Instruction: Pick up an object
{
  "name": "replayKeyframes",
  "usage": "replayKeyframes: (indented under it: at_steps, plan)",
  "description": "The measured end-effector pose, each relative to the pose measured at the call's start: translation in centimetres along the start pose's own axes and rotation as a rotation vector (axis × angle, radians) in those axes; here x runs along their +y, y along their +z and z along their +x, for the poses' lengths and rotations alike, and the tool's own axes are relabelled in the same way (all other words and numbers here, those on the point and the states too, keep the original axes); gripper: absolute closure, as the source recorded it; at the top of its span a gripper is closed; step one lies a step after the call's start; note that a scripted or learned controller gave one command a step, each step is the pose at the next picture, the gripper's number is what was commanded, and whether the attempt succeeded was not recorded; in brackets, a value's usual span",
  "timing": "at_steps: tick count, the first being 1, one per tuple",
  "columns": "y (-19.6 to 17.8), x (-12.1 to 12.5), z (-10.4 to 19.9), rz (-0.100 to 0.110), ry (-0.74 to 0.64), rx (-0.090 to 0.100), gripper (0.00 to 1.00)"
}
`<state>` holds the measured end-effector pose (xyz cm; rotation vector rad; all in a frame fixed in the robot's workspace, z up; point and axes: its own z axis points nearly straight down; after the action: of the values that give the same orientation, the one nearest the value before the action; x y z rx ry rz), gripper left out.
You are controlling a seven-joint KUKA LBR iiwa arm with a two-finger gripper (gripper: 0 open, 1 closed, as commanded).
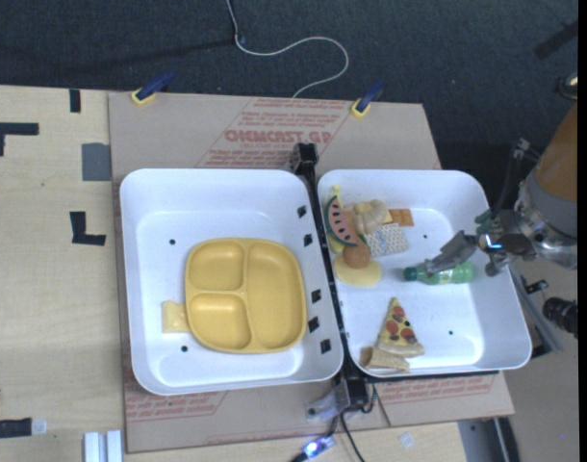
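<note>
Two bins: sitting side by side, meeting at a centre seam, the landmark here.
Left bin (144,258): holding a yellow divided plate (245,294) just left of the seam.
Right bin (467,192): carrying small toy foods; watermelon slice (339,221) lying against the seam, pizza slice (399,325) right of it.
Green bottle (440,275): lying flat, well right of the seam, likely the pick target.
Gripper (454,253): reaching over the bottle's right end; whether it is gripping, I cannot tell.

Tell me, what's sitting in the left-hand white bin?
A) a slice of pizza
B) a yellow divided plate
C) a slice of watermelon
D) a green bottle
B: the yellow divided plate lies in the left bin, while the green bottle, pizza slice and watermelon slice are all in the right bin.
</note>
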<state>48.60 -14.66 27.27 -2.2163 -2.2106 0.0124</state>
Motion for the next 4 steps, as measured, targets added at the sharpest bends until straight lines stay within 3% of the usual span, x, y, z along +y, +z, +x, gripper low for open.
replayKeyframes:
  at_steps: [1, 4]
  plan:
    - [-0.6, 0.2, 0.0, -0.012, -0.004, -0.002, 0.0]
    - [13.3, 0.2, 1.9, -0.006, -0.004, 0.0, 0.0]
